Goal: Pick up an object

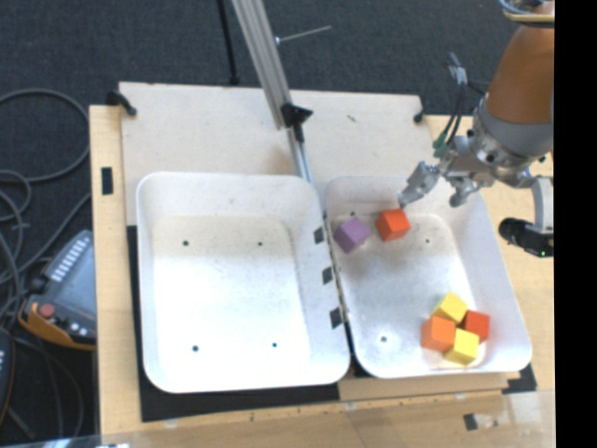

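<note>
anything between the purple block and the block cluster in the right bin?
No. In the camera view, only bare bin floor separates the purple block from the cluster.

The gripper [436, 189], fingers spread, hangs over the right bin's [494, 250] far edge, holding nothing. An orange cube [393, 223] and purple cube [352, 233] lie just beneath. Four cubes [454, 329] cluster in the near right corner.

Two white bins [233, 278] are being seen on a tan bench [215, 129]. A purple block [352, 234] and an orange-red block [393, 223] are being shown. Yellow blocks [453, 307], an orange block [437, 332] and a red block [477, 324] are being shown too.
</note>
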Tool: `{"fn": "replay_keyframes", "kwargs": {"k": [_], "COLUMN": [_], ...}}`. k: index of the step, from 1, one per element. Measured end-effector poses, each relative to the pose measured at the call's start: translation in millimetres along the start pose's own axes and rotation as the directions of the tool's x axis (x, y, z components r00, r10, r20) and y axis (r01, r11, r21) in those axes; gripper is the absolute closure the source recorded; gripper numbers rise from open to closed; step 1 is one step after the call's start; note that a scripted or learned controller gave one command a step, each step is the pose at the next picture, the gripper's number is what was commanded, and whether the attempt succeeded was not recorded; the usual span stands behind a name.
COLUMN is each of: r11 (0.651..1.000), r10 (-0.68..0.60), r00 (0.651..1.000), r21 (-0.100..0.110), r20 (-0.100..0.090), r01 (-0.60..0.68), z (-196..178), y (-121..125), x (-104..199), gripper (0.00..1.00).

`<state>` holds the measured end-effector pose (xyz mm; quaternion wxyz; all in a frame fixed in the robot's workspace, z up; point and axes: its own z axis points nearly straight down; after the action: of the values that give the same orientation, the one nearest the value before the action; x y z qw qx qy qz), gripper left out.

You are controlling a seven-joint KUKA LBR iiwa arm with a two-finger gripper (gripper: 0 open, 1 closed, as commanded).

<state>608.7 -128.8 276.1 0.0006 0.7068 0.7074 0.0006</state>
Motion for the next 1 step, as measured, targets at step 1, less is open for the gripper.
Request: {"fn": "replay_keyframes", "kwargs": {"k": [1], "r11": [1.0], "r10": [-0.001], "r00": [1.0], "r21": [0.0], "r20": [0.003], "r01": [0.001], "z": [164.3], "y": [39.7], "x": [-10.5], "gripper": [0.0]}}
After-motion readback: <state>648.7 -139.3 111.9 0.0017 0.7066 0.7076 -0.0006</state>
